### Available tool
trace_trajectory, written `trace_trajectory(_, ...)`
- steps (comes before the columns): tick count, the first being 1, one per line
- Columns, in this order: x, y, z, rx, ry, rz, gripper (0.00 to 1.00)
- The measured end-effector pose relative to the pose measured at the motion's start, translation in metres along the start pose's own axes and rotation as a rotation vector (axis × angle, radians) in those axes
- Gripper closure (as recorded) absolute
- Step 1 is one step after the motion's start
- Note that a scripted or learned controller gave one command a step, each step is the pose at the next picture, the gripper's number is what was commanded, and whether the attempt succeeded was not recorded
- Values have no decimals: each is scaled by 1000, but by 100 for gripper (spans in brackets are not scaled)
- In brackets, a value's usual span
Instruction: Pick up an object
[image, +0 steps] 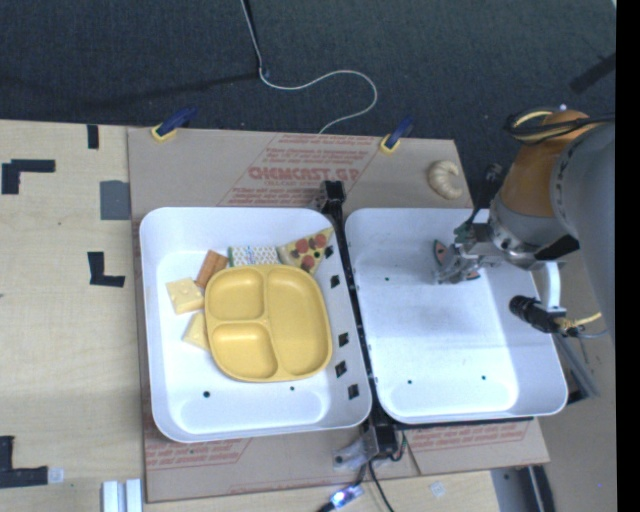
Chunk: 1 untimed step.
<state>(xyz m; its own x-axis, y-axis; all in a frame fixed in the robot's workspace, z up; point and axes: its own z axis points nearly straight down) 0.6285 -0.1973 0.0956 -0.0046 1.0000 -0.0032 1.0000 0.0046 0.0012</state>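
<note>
A yellow divided plate (268, 322) lies in the left bin (170, 390). Around its upper left edge sit small flat pieces: a pale yellow square (184, 295), an orange-brown piece (211, 267), a patterned card (252, 256) and a pizza-like slice (310, 247). My gripper (452, 261) hangs over the upper right part of the right bin (450, 350), well apart from those objects. Nothing shows between its fingers, and their spread is too small to make out.
The grey arm with its orange band (535, 175) comes in from the right over the right bin's edge. A tan lump (446, 178) rests on the cardboard behind the right bin. A white cable (320, 85) loops at the back.
</note>
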Motion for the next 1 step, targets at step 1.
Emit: trace_trajectory(1, -1, 1, -64, -4, 2, 3, 100)
